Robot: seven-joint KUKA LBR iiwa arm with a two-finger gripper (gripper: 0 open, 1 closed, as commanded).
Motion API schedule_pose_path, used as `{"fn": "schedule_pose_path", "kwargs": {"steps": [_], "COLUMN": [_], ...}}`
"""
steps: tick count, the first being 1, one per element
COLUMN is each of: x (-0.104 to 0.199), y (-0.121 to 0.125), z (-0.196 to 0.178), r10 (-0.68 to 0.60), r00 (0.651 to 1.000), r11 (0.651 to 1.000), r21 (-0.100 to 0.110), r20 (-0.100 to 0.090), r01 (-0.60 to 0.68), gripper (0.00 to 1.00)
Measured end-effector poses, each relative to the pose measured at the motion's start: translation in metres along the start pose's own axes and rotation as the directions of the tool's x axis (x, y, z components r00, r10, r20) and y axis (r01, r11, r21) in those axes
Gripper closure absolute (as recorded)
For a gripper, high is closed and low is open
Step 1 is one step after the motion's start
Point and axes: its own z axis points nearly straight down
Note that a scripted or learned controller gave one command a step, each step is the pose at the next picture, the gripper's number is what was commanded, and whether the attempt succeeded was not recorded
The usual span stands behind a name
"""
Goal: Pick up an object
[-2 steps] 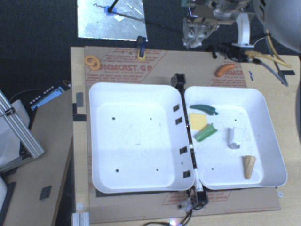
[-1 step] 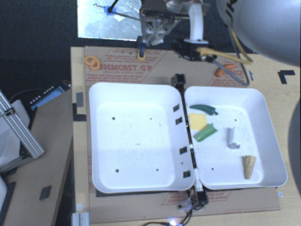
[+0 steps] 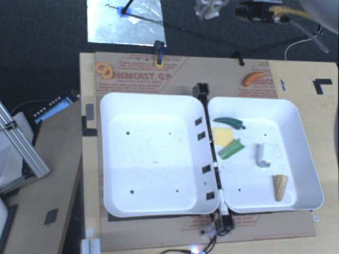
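Nearest the camera, in the right bin, an ice-cream cone lies close to the front wall, point toward me. From my remote station I judge it light, rigid and probably slick plastic; its taper would squirt out of a pinch, so I would take it across the wide mouth. Just beyond the cone lies a small grey piece, stiff-looking and thin, hard to get fingers under. Left of that, near the divider, a green pod rests against a yellow wedge, the two touching; either seems light, and the pod's long, narrow body invites a grip across its middle. Farther back, a dark green pepper lies near the rear wall of the same bin, curved and likely smooth. The left bin sits beside it. Behind the right bin, on the brown board, an orange sausage rests apart from everything. Farthest off, the gripper hangs high above the dark floor beyond the board, well back from the right bin, pointing down; it is blurred, carries nothing I can see, and I cannot tell its opening.
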Motion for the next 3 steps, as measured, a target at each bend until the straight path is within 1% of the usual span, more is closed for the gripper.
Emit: {"fn": "schedule_pose_path", "kwargs": {"steps": [1,2,3], "x": [-0.072,-0.175,-0.259], "y": [-0.001,-0.001,-0.001], "z": [0.003,0.003,0.003], "r10": [0.002,0.006,0.003], "r00": [1.000,1.000,1.000], "r11": [1.000,1.000,1.000], "r21": [0.008,0.007,0.006], "r20": [0.002,0.004,0.004], "r01": [-0.002,-0.006,-0.003], "gripper": [1.00,1.00,1.00]}}
